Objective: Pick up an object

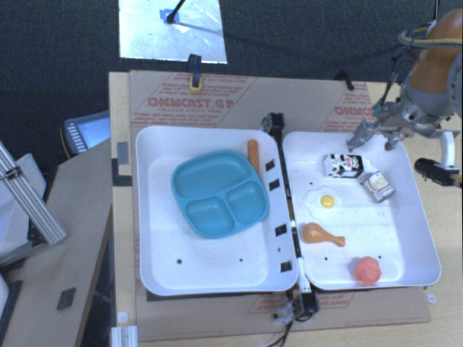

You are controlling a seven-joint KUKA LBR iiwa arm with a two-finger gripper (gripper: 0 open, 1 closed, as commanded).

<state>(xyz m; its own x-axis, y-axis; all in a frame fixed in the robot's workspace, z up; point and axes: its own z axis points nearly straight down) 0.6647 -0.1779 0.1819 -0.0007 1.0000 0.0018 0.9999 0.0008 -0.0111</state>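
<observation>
My gripper point(376, 139) hangs above the far edge of the right bin point(425, 246), its two fingers spread open with nothing between them. Just below and left of it lies a black-and-white milk carton point(342, 166). A small can point(377, 186) rests to the carton's right. Nearer the front are a fried egg point(323, 202), a chicken drumstick point(323, 234) and a pink ball point(367, 270). The left bin point(148, 208) holds a blue divided plate point(219, 193) and an orange sausage point(253, 156) at the plate's far right.
Both bins sit on a cardboard sheet point(217, 100) with a yellow clamp point(195, 78) at its far edge. A black hinge strip point(283, 194) runs between the bins. A shiny panel point(171, 20) lies at the back. An aluminium rail point(29, 201) stands at the left.
</observation>
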